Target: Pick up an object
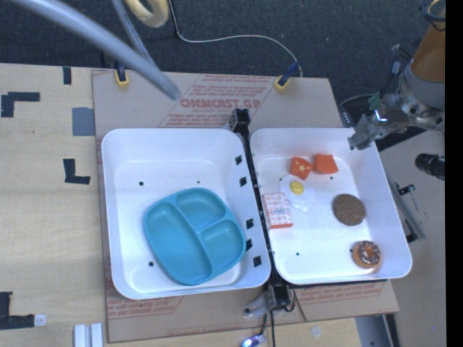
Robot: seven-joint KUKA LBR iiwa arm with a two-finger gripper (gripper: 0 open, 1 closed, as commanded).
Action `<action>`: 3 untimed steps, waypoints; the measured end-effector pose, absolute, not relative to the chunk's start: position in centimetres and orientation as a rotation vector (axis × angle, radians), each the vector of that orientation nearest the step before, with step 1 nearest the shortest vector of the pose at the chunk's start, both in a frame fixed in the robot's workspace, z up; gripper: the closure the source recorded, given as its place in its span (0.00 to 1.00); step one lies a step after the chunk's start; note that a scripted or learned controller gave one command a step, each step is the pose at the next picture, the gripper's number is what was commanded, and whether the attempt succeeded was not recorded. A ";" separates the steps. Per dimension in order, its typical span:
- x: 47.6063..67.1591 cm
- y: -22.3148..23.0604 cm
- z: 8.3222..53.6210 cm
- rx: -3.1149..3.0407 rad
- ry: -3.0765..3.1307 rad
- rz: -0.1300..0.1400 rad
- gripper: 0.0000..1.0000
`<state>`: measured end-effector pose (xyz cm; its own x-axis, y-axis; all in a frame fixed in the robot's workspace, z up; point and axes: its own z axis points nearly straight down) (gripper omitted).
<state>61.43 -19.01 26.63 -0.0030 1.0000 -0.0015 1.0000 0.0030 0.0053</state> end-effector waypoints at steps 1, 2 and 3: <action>61.5 -19.0 30.0 2.217 2.222 0.002 1.00; 61.4 -13.9 28.1 2.217 2.228 -0.002 1.00; 60.2 -9.6 27.4 2.217 2.228 -0.001 1.00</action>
